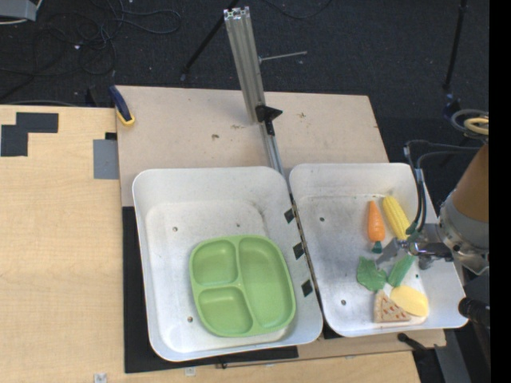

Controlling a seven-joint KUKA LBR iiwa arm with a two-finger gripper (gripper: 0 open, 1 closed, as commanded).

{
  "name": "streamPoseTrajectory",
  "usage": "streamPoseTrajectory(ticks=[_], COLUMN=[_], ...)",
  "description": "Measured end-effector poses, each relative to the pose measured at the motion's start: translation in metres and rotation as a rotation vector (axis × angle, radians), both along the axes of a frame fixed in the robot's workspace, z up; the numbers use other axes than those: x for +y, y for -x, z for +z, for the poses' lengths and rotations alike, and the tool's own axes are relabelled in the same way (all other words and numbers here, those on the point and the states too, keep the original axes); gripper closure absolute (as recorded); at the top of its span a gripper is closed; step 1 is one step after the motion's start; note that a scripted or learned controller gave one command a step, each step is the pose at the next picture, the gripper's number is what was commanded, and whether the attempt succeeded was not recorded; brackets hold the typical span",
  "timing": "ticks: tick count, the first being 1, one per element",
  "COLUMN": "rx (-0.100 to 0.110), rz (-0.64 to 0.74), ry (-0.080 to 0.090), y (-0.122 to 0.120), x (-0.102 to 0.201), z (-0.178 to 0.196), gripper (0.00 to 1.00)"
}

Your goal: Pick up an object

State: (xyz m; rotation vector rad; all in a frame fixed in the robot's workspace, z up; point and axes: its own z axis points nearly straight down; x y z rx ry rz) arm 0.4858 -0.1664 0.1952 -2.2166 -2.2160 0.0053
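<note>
One gripper (pixel 406 250) low over the right bin (pixel 335 214), its grip impossible to judge, beside corn (pixel 395 216) near the rim

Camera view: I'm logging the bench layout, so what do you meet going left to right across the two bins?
Left bin → green divided plate → right bin → carrot → corn cob → gripper.
</note>
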Motion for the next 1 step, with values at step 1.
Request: streamPoseTrajectory(ticks=[1], rx=[0.002], rz=[0.000], ry=[-0.001], y=[0.0052], x=[-0.0022], z=[-0.0636], gripper=[0.00])
